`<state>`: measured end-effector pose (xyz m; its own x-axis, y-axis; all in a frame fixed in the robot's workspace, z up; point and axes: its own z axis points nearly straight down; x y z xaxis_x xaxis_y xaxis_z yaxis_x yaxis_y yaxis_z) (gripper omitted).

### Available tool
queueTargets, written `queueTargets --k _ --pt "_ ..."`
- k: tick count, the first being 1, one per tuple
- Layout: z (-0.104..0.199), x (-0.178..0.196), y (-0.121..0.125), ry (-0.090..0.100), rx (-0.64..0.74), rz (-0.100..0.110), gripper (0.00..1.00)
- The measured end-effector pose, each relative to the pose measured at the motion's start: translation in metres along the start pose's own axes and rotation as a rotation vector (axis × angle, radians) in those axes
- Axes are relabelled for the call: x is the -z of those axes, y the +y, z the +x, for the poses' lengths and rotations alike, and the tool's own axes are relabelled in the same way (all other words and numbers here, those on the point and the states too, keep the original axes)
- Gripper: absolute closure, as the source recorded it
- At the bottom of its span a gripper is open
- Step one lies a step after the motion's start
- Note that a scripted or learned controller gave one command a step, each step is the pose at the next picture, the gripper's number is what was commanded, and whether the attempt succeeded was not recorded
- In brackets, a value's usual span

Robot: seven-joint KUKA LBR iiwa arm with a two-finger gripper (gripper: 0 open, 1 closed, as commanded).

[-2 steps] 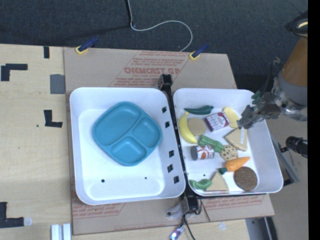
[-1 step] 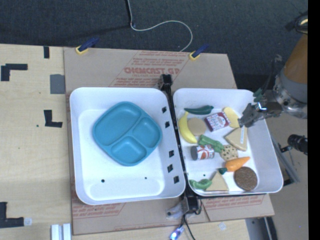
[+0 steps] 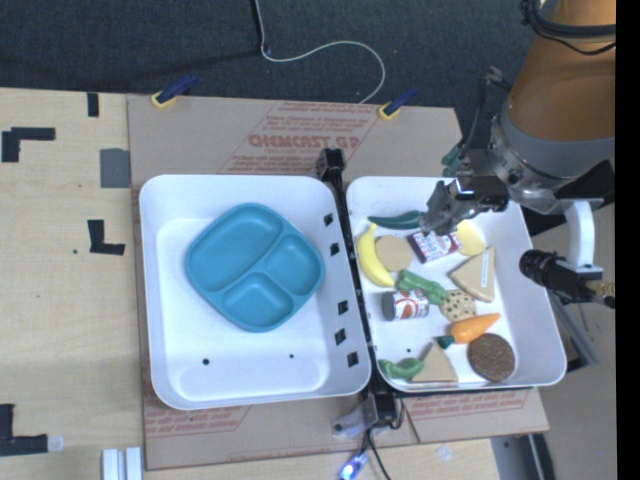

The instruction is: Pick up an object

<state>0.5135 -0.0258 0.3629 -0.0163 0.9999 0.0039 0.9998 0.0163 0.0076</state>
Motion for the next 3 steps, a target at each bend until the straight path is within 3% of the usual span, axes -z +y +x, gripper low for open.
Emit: queueTargets --k 1,2,3 --pt "0.044 -0.070 -0.029 -0.003 -0.011 0.018 1.00" --pt "-0.011 -0.118 -0.032 -0.006 -0.022 0.015 1.00" --pt "0.040 -0.005 -0.028 -0.002 -0.008 -0.003 1.00"
